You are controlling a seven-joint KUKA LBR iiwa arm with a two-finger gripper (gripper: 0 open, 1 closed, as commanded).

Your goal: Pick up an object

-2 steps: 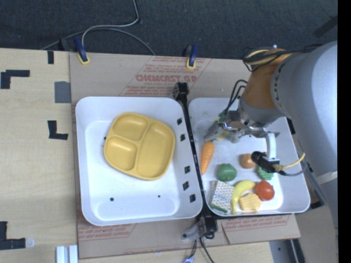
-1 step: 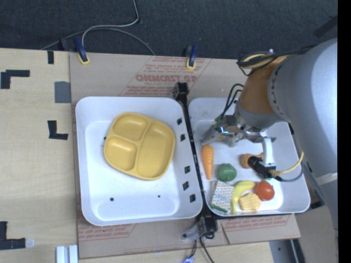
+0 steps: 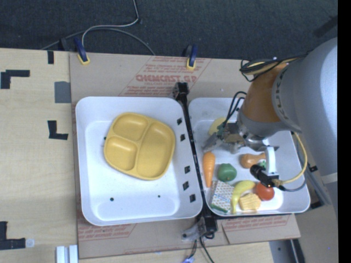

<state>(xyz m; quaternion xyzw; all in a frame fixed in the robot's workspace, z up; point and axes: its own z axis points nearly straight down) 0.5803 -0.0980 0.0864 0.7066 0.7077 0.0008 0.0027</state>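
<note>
The right bin (image 3: 290, 204) holds several toy foods. An orange carrot (image 3: 209, 167) lies along its left wall. A green round piece (image 3: 227, 172) sits beside it, and a tan pear-shaped piece (image 3: 250, 160) lies to the right. Along the front are a yellow banana (image 3: 242, 189), a red tomato (image 3: 265, 192), a yellow block (image 3: 249, 203) and a patterned flat packet (image 3: 222, 195). My gripper (image 3: 218, 138) is low in the bin's back left part, just above the carrot's top end. A yellow-green piece (image 3: 218, 126) peeks out behind the gripper, partly hidden.
The left bin (image 3: 90, 196) carries a yellow divided plate (image 3: 139, 145) tilted toward its back. A black divider with clips (image 3: 189, 158) runs between the bins. The grey arm with its orange band (image 3: 263, 100) and cables (image 3: 299, 169) covers the right bin's back right.
</note>
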